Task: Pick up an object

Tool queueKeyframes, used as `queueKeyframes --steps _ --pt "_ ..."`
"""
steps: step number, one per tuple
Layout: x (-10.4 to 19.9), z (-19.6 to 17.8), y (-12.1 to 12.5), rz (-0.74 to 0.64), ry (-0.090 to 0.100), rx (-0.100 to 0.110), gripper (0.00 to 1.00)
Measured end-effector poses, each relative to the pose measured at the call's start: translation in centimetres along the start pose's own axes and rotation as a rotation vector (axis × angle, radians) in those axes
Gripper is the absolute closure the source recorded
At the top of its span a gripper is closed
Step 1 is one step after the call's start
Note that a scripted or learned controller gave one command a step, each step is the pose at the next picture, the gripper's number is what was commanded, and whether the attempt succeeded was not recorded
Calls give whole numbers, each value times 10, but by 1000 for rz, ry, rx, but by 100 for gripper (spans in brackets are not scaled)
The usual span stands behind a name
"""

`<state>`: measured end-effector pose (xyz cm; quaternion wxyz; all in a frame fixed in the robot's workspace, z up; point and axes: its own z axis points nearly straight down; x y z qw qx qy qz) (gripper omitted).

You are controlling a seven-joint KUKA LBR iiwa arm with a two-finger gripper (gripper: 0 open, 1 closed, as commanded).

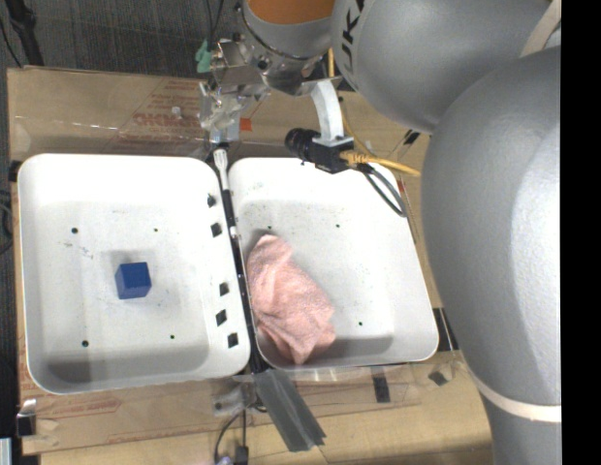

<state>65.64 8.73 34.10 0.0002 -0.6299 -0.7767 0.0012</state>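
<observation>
A small blue cube (133, 280) rests on the floor of the left bin (48, 177). A crumpled pink cloth (287, 299) lies in the right bin (402, 289), against its left wall near the front. My gripper (220, 122) hangs above the far edge of the bins, over the cardboard behind the divider, well away from both objects. Nothing is seen between its fingers.
The grey arm with its orange band fills the upper right and overhangs the right bin's far side. A black fitting with a yellow cable (325, 151) sits at the right bin's far rim. Brown cardboard (107, 114) lies behind the bins.
</observation>
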Motion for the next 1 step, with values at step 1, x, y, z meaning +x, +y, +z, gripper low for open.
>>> queueKeyframes --steps 1 --pt "0 16 0 99 1 2 100"
